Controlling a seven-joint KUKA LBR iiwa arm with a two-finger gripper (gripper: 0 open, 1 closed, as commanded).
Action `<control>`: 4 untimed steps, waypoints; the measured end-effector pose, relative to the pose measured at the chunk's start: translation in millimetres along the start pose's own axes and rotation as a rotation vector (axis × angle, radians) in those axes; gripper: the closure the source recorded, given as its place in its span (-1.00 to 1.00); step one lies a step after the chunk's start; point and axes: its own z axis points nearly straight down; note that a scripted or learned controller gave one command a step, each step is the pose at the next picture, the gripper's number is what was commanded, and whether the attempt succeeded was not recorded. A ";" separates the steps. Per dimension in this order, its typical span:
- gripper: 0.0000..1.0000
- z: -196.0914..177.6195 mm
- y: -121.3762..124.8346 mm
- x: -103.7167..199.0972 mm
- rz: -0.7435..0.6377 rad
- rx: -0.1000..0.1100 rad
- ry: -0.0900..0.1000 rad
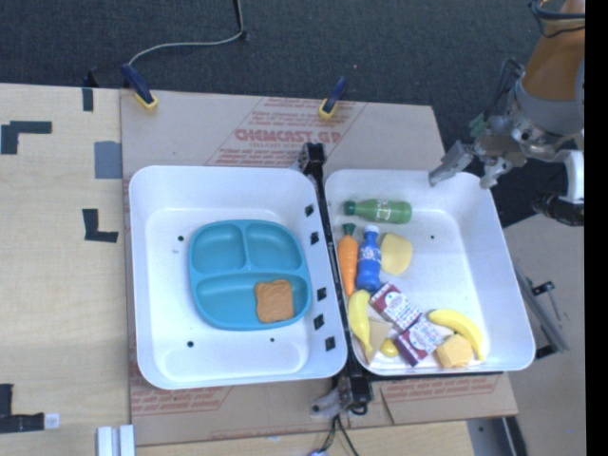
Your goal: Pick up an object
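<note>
The gripper (464,172) hangs at the upper right, over the far right corner of the right bin (484,218). Its jaws stand released, spread apart, with nothing between them. Above the gripper, the grey arm (549,103) carries its orange band (556,57) and leaves the view at the right edge.

Contents of the right bin, from the far wall toward the near wall:
- A green bottle (378,211) with a white label lies on its side; the label text is too small to read.
- A blue bottle (369,259) with a white cap lies beside an orange carrot (348,262).
- A pale yellow piece (396,253) touches the blue bottle's right side.
- A maroon and white packet (403,323) lies near the centre front; its print cannot be read.
- One banana (360,323) lies along the left wall and a second banana (460,329) lies near the right front corner, next to a yellow-orange block (454,351).

All these items rest on the bin floor, well apart from the jaws.

The left bin (157,255) holds a blue divided plate (249,271). A slice of toast (275,300) lies in the plate's near right compartment.

Both bins sit on a cardboard sheet (380,126) on the worktop. Red print on the cardboard appears to read "CHEMCAST GP". Two yellow and blue clamps (141,87) grip the sheet's far edge.
</note>
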 end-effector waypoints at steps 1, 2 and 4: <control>-1.00 110.9 -3.2 60.0 -0.001 0.002 0.002; -1.00 150.8 -26.6 69.4 0.000 0.000 0.000; -1.00 141.5 -26.7 69.8 0.000 0.000 0.001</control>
